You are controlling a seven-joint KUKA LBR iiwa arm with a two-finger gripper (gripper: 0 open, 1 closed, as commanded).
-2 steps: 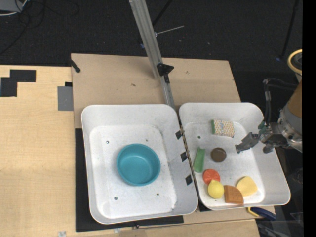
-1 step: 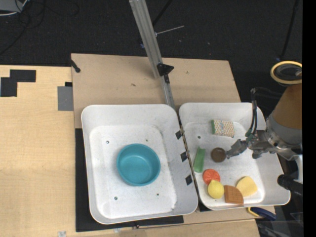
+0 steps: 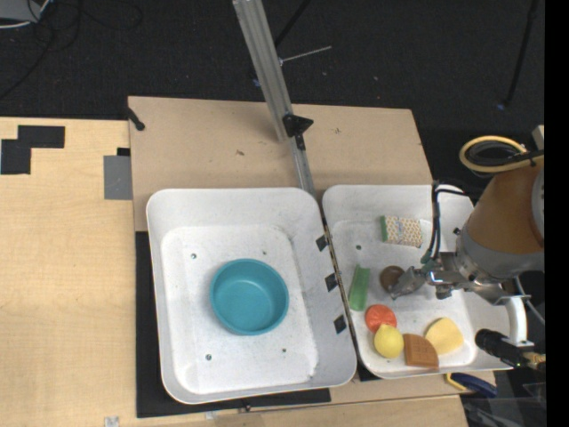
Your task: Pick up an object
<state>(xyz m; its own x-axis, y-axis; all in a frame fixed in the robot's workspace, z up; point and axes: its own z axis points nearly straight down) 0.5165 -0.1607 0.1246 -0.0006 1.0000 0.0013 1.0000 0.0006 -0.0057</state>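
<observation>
Camera view shows the gripper low in the right bin, beside a small brown object, apparently lined up to grasp it. Whether it holds anything, I cannot tell. Other small objects cluster nearby, crowding the reach.

Even overhead light, dark surroundings, soft shadows, slightly grainy and soft focus.

The teal bowl looks like smooth, slightly glossy plastic; the left bin around it is matt white with fine speckles. Behind that bin, the bench board is matt brown wood or card; the slanted rail is ribbed grey metal.
</observation>
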